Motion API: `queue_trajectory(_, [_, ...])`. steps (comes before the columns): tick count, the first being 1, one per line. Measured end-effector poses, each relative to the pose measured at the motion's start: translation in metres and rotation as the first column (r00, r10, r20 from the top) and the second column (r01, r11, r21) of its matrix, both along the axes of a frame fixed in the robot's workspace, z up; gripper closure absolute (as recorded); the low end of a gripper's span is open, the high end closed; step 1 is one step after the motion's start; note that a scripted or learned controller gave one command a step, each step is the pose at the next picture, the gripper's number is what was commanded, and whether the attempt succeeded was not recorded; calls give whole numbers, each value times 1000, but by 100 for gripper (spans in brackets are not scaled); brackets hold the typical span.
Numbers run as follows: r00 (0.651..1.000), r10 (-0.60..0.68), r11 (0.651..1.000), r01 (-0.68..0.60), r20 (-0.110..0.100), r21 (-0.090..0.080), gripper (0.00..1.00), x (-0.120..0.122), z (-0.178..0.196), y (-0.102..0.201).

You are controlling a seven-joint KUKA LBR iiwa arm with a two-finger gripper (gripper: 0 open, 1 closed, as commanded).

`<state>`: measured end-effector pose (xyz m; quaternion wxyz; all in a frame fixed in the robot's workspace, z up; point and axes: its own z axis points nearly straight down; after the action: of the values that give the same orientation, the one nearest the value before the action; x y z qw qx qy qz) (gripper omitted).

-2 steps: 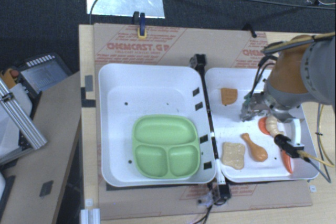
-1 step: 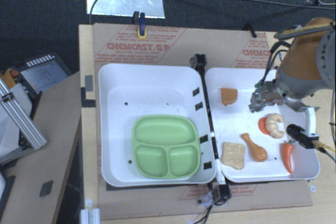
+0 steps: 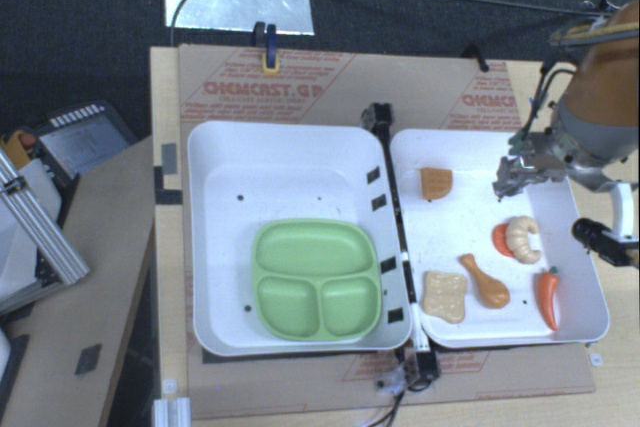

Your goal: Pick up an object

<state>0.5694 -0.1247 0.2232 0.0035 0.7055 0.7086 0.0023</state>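
The worktop carries two white bins side by side, seen from above at a slant. Nearest the camera in the left bin lies one pale green plate with three compartments: one long one at the back and two smaller ones at the front. It sits toward the front right corner of that bin, and nothing lies on it.

The right bin holds five small toy foods. At its front edge, beside the divider, lies one cracker, pale tan, squarish and dimpled. Just right of it is one drumstick, orange-brown, lying slantwise with its thin end pointing back and left. At the front right corner one carrot lies nearly upright in the view, orange-red with a small green top at the far end. Behind the drumstick and carrot rests one shrimp, cream-white and curled, on an orange-red piece that shows at its left side. Farther back, near the middle of the bin, sits one chunk of bread, light brown and wedge-shaped, well apart from the rest.

The jaws of the arm hang over the back right part of this bin, between the bread and the shrimp and touching neither. They are dark and small in the view, and I cannot tell whether they are apart or together. Nothing shows between them.
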Motion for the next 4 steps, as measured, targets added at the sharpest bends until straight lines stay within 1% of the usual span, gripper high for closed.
queue_trajectory(1, [1000,1,1000,-1,-2,0,100,1,45,0])
queue_trajectory(2, [1000,5,1000,-5,-3,3,100,20,48,50])
queue_trajectory(3, [1000,5,1000,-5,-6,3,100,39,28,97])
queue_trajectory(4, [1000,6,1000,-6,-5,3,100,54,19,159])
